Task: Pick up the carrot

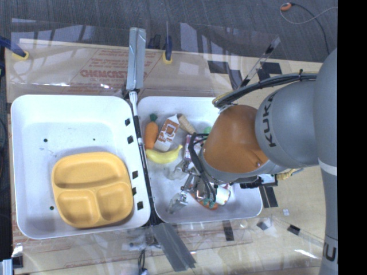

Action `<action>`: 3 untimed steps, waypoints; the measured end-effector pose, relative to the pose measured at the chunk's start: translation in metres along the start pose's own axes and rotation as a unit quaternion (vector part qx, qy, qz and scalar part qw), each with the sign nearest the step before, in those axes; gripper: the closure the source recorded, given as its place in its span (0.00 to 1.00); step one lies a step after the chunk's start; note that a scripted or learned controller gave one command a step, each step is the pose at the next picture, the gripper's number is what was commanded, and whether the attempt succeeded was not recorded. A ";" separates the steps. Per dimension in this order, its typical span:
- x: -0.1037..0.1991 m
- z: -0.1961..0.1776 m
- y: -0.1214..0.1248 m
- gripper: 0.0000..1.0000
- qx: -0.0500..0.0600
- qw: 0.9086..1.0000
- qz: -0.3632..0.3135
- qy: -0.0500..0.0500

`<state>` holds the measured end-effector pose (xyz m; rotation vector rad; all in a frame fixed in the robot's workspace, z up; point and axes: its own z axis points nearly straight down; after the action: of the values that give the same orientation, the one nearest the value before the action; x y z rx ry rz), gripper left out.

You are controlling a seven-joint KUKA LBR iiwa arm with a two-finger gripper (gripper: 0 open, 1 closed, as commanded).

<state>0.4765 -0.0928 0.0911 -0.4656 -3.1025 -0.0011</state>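
Two shallow white bins sit side by side on the bench; the left bin (34,125) holds one yellow tray (92,188) with three compartments, lying toward its near side; the right bin (241,211) holds the small things. There is one carrot (151,134), lying at the far left of the right bin, close to the wall shared with the left bin, its green top pointing to the far side; just right of it, touching or nearly so, leans one small white and brown carton (168,134); one banana (164,156) lies just near of both, its curve running left to right; one tan stick-like piece (186,123) lies right of the carton. One arm (287,125) reaches in from the right, its orange band over the middle of the right bin; the gripper (186,189) hangs low over the near part of that bin, well apart from the carrot; whether it is released or clenched cannot be told; a small white and red item (218,196) lies just right of it.
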 end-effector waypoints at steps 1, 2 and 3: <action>0.010 -0.101 0.033 0.00 0.000 1.000 0.009 -0.003; -0.050 0.000 -0.007 0.00 0.000 0.999 -0.054 -0.001; -0.030 -0.001 -0.095 0.00 0.000 0.996 -0.085 -0.001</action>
<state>0.4769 -0.1922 0.0920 -0.2001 -3.1337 -0.0007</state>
